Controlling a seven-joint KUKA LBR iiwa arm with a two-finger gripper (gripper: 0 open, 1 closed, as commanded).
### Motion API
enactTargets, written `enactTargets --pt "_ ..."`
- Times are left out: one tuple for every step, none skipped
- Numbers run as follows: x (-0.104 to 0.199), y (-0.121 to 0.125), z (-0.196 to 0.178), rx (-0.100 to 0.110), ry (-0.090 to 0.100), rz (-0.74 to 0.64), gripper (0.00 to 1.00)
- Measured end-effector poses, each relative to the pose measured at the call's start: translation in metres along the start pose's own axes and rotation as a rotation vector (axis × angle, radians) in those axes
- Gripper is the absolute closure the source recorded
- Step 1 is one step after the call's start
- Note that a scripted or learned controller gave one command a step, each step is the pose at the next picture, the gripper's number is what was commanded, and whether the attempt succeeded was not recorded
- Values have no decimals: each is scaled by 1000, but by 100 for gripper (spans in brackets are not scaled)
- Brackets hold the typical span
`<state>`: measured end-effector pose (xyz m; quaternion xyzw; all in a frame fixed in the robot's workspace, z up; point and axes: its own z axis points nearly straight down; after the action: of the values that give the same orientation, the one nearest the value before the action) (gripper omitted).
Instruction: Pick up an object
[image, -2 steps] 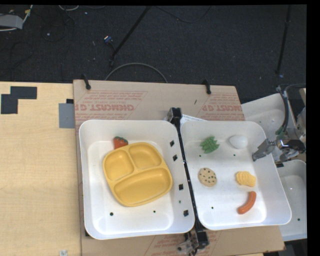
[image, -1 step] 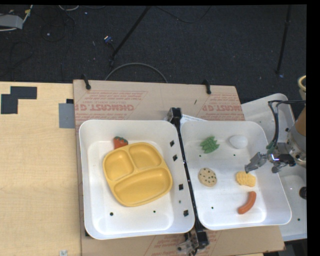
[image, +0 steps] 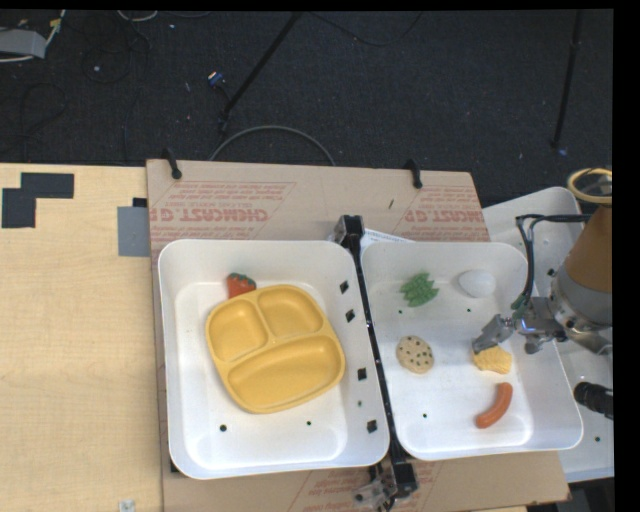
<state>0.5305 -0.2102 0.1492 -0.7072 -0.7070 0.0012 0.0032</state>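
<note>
My gripper (image: 512, 338) hangs low over the right side of the right bin (image: 545, 430), open, with nothing between its fingers. Its left finger (image: 490, 333) ends just above a yellow cheese wedge (image: 494, 361). A brown cookie (image: 415, 354) lies to the left of the wedge. An orange-red sausage (image: 493, 405) lies nearer the front. Toward the back of this bin are a green leafy piece (image: 419, 290) and a white egg (image: 477, 283).
The left bin (image: 190, 430) holds a yellow divided plate (image: 275, 347), with a small red item (image: 240, 285) at its back left corner. A black divider (image: 365, 340) separates the bins. The arm with its orange band (image: 592, 250) stands over the right edge.
</note>
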Motion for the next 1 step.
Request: enactTargets --pt "-2 -4 44 1 0 0 0"
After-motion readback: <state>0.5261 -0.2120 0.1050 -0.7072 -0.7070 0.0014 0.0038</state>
